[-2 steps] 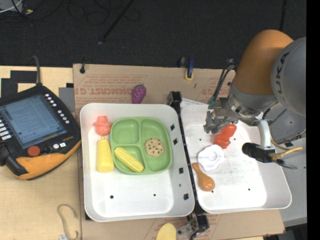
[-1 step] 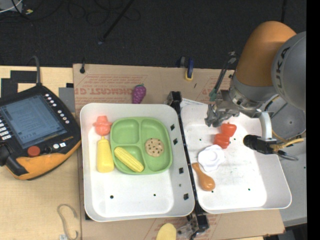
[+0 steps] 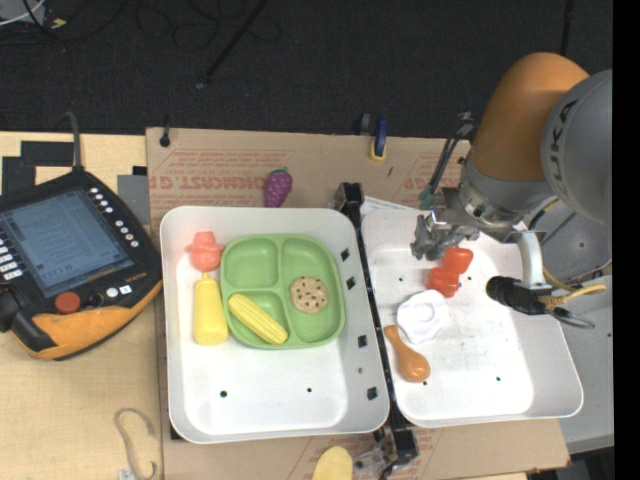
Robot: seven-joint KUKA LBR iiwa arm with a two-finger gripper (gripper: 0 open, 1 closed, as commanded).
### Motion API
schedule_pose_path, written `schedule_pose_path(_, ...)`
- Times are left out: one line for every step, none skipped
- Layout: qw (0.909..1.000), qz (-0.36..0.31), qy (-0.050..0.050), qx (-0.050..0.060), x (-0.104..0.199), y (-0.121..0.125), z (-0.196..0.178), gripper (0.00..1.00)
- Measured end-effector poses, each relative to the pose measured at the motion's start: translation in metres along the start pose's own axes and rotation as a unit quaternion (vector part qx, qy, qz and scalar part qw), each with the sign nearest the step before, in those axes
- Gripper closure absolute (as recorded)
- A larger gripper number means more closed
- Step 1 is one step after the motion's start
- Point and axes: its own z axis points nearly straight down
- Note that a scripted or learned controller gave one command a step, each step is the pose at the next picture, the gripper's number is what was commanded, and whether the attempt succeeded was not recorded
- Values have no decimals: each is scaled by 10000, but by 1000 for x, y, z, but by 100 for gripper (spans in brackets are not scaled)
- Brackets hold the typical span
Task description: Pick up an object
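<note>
Two bins. The left bin (image 3: 180, 368) holds a green plate (image 3: 285, 258). In the right bin (image 3: 520, 378), the hand (image 3: 433, 246) hovers just beside a red toy (image 3: 453, 271); I cannot tell whether it is spread. This is likely the approach, and next it must straddle the toy, pinch and lift.

The arm reached in from the right, and its gripper (image 3: 436, 240) hung over the far part of the right bin (image 3: 520, 388), just beside a red-orange toy (image 3: 452, 271); whether they touched could not be told. Nearer the camera lay a white lump (image 3: 423, 316) and a brown drumstick (image 3: 406, 354), close together. In the left bin (image 3: 260, 408), a green divided plate (image 3: 250, 263) held a corn cob (image 3: 258, 319) and a cookie (image 3: 309, 294) in separate compartments. A yellow bottle (image 3: 209, 309) and a pink toy (image 3: 204, 251) lay just left of the plate.
</note>
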Motion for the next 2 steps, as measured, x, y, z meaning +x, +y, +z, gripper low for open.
schedule_pose_path(10000,3,1,-13,8,4,-3,100)
schedule_pose_path(10000,4,0,-4,1,-1,2,100)
